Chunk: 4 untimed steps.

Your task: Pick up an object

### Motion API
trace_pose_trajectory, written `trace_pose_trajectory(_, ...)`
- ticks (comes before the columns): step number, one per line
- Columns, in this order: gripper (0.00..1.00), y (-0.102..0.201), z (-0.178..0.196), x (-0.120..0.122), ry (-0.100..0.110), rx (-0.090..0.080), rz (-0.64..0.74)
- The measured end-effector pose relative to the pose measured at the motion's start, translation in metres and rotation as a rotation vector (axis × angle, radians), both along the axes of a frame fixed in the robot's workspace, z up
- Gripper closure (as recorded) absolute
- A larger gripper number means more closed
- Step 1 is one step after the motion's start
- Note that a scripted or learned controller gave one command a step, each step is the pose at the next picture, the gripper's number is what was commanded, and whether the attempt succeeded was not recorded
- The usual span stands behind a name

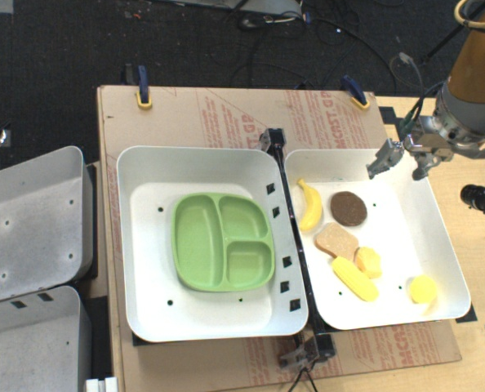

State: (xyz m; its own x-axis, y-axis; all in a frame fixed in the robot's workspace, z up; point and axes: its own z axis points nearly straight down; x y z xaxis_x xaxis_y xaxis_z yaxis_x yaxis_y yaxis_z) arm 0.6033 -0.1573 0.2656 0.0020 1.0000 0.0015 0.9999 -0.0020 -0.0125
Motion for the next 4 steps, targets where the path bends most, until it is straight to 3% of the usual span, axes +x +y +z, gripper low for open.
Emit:
trace_pose_trajectory(1, 0.00, 0.000, 0.008, 0.002, -0.013, -0.002, 0.003)
trace_pose_trajectory(4, 0.00, -0.003, -0.152, 0.001, -0.009, -0.001, 0.001)
